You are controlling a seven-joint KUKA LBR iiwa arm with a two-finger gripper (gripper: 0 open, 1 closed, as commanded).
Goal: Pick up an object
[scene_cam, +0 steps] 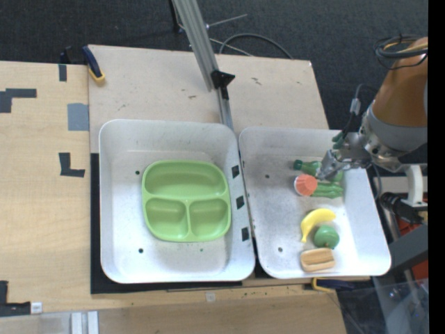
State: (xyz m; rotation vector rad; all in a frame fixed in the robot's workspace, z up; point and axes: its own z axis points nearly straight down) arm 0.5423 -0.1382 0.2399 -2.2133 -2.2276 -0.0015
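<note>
In the left bin (111, 186) a divided tray (186, 200) lies near the middle, while in the right bin (274, 186) a carrot-like toy (306, 185) lies by the far right edge under the gripper (327, 169), and a banana (316, 221), a round fruit (326, 237) and a bun (317, 259) cluster at the near right corner.

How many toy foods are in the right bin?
4, maybe more behind the hand: a red-and-green piece by the hand, a yellow banana, a green ball just below it, and a hot dog bun nearest the front.
</note>
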